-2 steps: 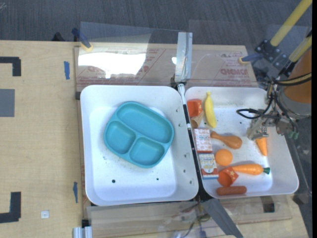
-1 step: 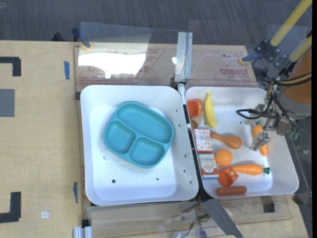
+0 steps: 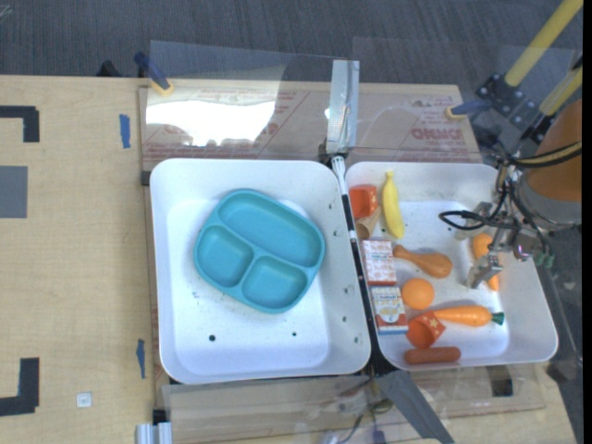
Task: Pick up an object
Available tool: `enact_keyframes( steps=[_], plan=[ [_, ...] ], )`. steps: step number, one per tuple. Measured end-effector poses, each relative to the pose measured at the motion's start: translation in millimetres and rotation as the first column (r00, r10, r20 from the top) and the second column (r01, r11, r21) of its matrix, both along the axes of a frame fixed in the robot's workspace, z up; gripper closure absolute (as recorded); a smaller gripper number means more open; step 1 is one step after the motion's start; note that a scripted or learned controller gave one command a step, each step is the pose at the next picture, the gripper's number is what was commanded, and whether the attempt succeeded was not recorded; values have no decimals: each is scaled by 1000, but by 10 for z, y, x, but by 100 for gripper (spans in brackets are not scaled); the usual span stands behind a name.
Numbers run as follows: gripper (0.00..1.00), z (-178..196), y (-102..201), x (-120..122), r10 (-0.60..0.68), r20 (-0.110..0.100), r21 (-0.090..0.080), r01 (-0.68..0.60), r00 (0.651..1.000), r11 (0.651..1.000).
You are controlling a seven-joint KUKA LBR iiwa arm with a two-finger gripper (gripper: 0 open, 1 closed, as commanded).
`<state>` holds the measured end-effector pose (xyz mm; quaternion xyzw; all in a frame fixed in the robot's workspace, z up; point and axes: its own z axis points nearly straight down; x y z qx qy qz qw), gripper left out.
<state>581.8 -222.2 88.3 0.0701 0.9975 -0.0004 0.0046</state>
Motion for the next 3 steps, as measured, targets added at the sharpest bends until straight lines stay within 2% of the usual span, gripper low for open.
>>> enact_keyframes(
  steps=[1,2,3],
  plan=[
    [100,147,-1,45,2,15,-6,-2,1000,1000],
    [0,137,2,41,2,13,-5,-2,1000,1000],
    [0,0,-5,31,0,1,-1,0,1000,1000]
  ],
)
